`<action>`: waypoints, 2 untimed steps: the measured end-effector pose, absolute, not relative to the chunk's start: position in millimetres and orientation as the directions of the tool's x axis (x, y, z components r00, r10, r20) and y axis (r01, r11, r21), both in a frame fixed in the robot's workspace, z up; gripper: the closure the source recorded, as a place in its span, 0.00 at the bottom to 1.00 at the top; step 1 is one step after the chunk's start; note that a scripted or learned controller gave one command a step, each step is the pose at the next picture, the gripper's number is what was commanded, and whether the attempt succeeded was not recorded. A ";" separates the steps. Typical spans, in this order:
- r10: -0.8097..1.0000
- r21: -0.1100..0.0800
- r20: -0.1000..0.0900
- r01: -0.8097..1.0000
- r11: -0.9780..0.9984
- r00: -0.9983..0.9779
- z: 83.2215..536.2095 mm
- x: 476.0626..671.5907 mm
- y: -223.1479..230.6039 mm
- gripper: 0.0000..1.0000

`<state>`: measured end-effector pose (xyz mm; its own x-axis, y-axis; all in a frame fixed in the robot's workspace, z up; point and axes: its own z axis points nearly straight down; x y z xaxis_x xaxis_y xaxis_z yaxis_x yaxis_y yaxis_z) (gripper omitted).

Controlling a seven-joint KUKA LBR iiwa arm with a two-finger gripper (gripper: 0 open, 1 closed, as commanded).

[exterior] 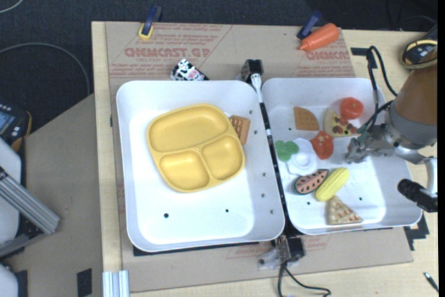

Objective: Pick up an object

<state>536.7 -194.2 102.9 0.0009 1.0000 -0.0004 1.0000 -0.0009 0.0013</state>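
Jaws: state could not be told, the gripper [356,149] being small and dark against the right bin [389,219], with nothing visibly held. Position: low over that bin's right half, arm [417,108] entering from the right. Landmark for this entry: the yellow corn cob [332,183], judged the likeliest object for picking, though the task named none. The cob lay just below and to the left of the gripper, near it but apart, long axis running diagonally from lower left to upper right, so its upper end pointed roughly toward the gripper. Touching the cob's left end: a dark oval toy food piece [310,182]. Just below the cob: a tan wedge, perhaps pizza [342,212]. Above the cob: a red piece [322,145], and farther up a red round item [351,108]; above and left, a green piece [286,149] and an orange triangle [306,119]. Well left of the cob, in the left bin [139,219]: a yellow divided tray [195,146]. Writing: red lettering on the cardboard base [167,51] read approximately "CHEMCAST GP", repeated partly, and less legibly, farther right.
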 end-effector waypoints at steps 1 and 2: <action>1.000 0.007 -0.003 1.000 0.000 0.000 166.4 534.8 -196.9 1.00; 1.000 0.008 -0.004 1.000 0.002 -0.002 220.2 536.3 -197.5 1.00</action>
<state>536.3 -197.5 220.2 -0.0016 1.0000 -0.0036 1.0000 0.0016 0.0077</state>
